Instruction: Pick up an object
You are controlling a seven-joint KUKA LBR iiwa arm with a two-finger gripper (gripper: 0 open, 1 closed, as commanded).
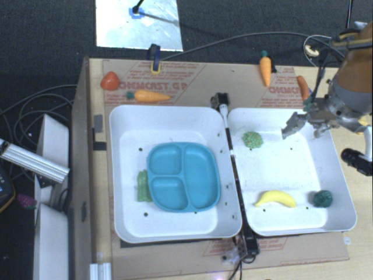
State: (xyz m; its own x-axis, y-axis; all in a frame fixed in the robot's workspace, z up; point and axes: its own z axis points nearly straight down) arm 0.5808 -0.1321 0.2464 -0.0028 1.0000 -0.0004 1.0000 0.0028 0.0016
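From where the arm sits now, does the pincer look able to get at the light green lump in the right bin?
Probably yes. The pincer hovers over the right bin, and the light green lump lies alone on the bin floor to its left in the view. The banana and dark green piece lie well clear.

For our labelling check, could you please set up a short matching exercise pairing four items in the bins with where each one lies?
Items:
1. blue divided plate
2. banana
3. light green lump
4. dark teal ball

Places:
A. right bin, front right corner
B. left bin, middle
C. right bin, back left part
D. right bin, front, left of the ball

Pairs: 1-B, 2-D, 3-C, 4-A
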